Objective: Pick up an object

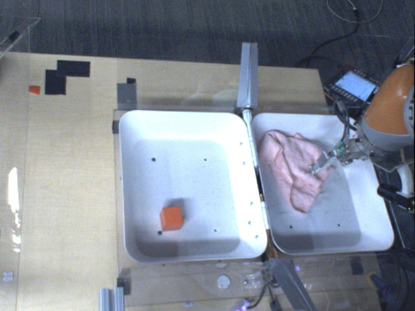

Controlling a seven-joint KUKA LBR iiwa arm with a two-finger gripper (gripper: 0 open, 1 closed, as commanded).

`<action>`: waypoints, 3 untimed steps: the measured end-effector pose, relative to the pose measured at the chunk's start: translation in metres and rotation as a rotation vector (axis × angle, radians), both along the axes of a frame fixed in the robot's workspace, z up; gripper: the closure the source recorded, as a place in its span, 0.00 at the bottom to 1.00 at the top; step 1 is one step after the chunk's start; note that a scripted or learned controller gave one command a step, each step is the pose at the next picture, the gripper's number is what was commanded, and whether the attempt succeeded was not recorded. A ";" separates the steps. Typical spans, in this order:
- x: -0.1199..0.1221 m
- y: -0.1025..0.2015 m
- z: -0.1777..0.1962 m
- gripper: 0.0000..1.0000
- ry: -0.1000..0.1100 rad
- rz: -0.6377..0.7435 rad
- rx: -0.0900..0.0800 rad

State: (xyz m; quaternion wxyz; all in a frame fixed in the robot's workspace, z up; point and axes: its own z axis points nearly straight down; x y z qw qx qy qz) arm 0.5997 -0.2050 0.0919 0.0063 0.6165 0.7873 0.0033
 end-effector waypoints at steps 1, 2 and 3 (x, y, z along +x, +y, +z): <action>0.022 0.017 0.000 0.00 -0.002 0.081 -0.003; 0.029 0.040 0.000 0.00 -0.003 0.258 -0.007; 0.031 0.042 0.013 1.00 -0.009 0.259 -0.006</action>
